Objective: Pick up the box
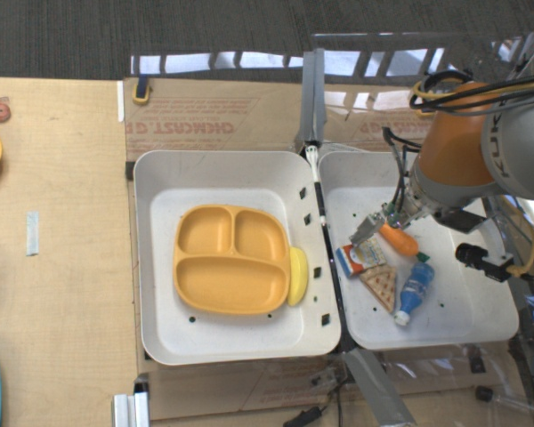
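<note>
The small flat box with a blue, red and white printed face (360,258) is seen in the right white bin (463,323), near its left wall, its long axis running diagonally from upper right to lower left. The grey arm with the orange band (458,149) is reached in from the right, with the jaws (384,223) set low just above the box's upper end, beside an orange carrot-shaped toy (399,239). Whether the jaws are parted cannot be told. A tan cracker-like triangle (382,285) and a blue bottle (414,293) lie close by. A yellow divided plate (232,260) is seen in the left white bin (160,327).
</note>
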Controlling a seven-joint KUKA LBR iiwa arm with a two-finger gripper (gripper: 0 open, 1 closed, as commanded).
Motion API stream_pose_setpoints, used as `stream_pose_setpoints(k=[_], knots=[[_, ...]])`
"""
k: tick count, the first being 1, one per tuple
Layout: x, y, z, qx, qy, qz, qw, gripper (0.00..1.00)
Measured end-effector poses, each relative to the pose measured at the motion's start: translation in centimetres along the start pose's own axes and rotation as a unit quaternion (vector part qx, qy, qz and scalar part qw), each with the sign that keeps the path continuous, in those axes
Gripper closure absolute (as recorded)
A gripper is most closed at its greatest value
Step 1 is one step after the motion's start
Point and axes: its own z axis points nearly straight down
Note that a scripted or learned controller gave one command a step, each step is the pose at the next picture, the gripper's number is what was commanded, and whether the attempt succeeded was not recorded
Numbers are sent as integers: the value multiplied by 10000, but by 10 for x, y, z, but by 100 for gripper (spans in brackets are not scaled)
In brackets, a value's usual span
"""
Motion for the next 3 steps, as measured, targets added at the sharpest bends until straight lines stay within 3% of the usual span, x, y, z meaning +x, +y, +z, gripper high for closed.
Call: stream_pose_setpoints(k=[1,2,3], knots=[[71,14,-93,54,30,-471,9989,0],[38,-44,-94,68,29,451,9990,0],[4,-33,1,19,16,-1588,9873,0]])
